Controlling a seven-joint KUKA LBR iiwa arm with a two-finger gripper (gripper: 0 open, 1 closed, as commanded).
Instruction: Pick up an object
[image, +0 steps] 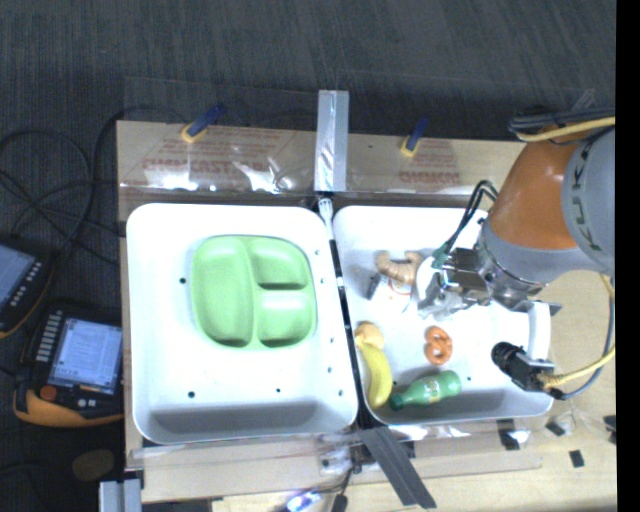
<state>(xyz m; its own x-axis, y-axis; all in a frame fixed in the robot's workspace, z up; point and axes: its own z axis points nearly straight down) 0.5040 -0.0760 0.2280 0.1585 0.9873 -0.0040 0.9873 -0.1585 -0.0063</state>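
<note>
A tabletop carries two white bins side by side. The left bin holds a green divided plate at its centre, with open floor all round. The arm reaches over the right bin; its claw hangs mid-bin, and I cannot tell its state. Along the near-left wall lie a banana and green bottle. A pretzel sits just below the claw, a tan toy to its left.
</note>
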